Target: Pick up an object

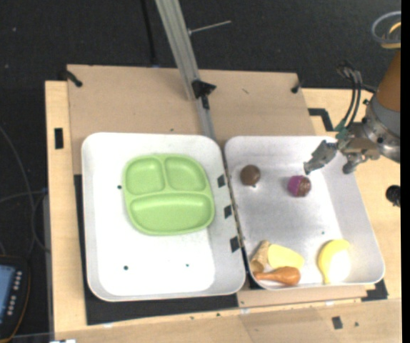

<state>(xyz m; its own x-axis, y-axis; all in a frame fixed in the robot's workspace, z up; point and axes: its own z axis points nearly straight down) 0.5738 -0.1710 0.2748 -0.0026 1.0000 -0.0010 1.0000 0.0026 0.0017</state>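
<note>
The arm point(387, 113) is cut off at the right.

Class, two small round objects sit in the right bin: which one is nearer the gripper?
The purple ball, just below-left of the gripper; the brown ball lies farther left.

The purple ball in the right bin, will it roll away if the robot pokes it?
Probably yes. The purple ball looks round and sits alone on the smooth floor of the right bin, so a sideways nudge would likely send it rolling. It looks small, so it is probably light. The end effector hangs just above and to its right, fingers apart.
</note>
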